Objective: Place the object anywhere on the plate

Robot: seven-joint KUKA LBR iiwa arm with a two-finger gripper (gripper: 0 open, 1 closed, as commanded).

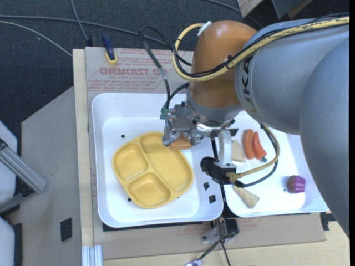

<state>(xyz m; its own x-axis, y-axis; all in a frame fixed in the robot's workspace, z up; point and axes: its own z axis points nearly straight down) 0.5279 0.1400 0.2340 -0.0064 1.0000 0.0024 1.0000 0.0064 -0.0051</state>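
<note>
Surface (138,65) carries two white bins; I use yellow plate (152,169) in left bin (108,148) as landmark. Hand (178,137) sits over plate's upper right rim, pinching small orange-brown object (181,144). Right of plate: sausages (252,144), purple piece (296,184), tan wedge (247,197).

Object (181,143): small brown-orange piece, blocky, seen at the tips of the gripper (178,139), just below the jaws; whether it is pinched between them cannot be told.

Plate (152,170): yellow, rounded, divided into three compartments, lying flat and turned at an angle in the left white bin. It sits below and to the left of the jaws; its upper right rim lies directly under the object.
</note>
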